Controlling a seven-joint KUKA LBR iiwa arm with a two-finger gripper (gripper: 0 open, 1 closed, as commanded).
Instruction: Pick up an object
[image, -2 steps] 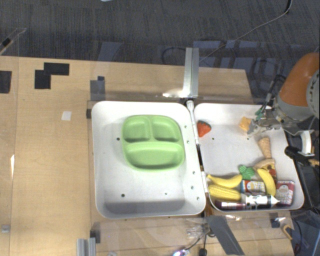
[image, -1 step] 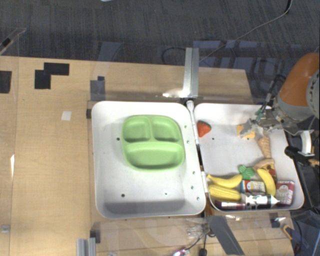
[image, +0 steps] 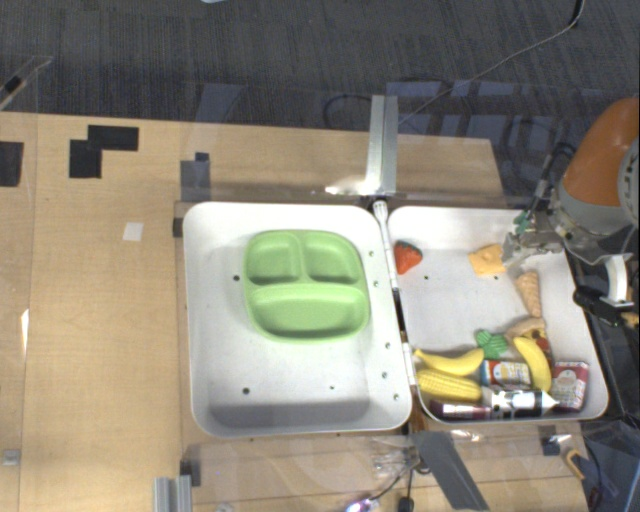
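The arm (image: 600, 170) reached in from the right, its orange band high over the far right corner of the right bin (image: 450, 320). The pincer (image: 522, 243) hung low at that corner, just right of a pale yellow piece (image: 487, 261) lying on the bin floor. The pincer's metal tip was small and blurred; whether it stood wide or narrow could not be told, and nothing could be seen clamped in it. The yellow piece lay just beside the tip, and whether they touched could not be told.

Just below the pincer lay a tan cone-like piece (image: 528, 291). Well to its left, against the bin's left wall, sat a red strawberry (image: 408, 258). Farther below the pincer, along the near wall, the rest crowded together: a green piece (image: 490, 343), a banana (image: 452, 361) lying flat, a corn cob (image: 449, 385) just under it, a second banana (image: 535, 362) standing on a slant, a small bottle (image: 505, 373) between the two bananas, a dark bottle (image: 500, 405) lying along the wall, and a red packet (image: 569, 386) in the near right corner.

Far to the pincer's left, the left bin (image: 220, 380) held a green divided plate (image: 304, 283), lying flat toward the far side.
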